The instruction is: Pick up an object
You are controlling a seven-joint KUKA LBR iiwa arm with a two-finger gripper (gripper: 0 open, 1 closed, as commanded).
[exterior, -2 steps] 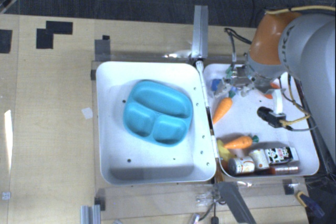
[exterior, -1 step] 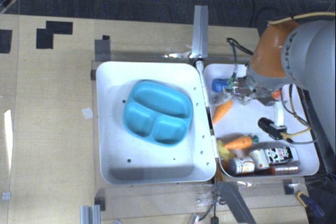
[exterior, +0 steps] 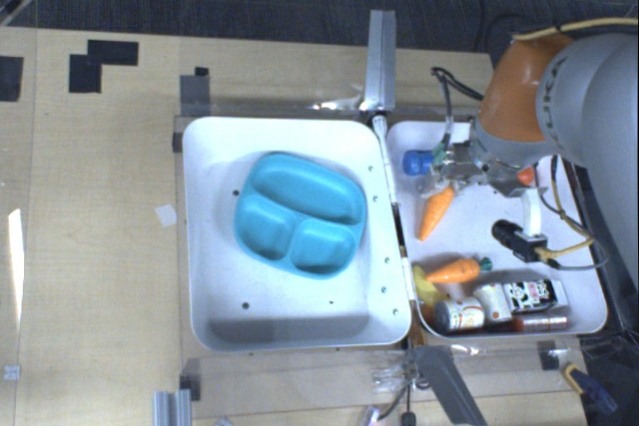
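Observation:
My gripper (exterior: pixel 449 173) hangs over the back of the right bin (exterior: pixel 591 314), below the grey wrist with its orange band. Directly under it an orange toy carrot (exterior: pixel 434 213) lies at a slant, and its thick upper end meets the gripper's tip. Whether the carrot is gripped or just touched is unclear. A small blue object (exterior: pixel 416 162) sits just left of the gripper by the bin's back left corner.
Along the right bin's front lie a second carrot (exterior: pixel 454 269) with a green top, a yellow item (exterior: pixel 424 286), a small can (exterior: pixel 460 316), a white-and-black bottle (exterior: pixel 520 294) and a dark bottle (exterior: pixel 542 322). The left bin (exterior: pixel 210 314) holds a blue divided tray (exterior: pixel 298 213).

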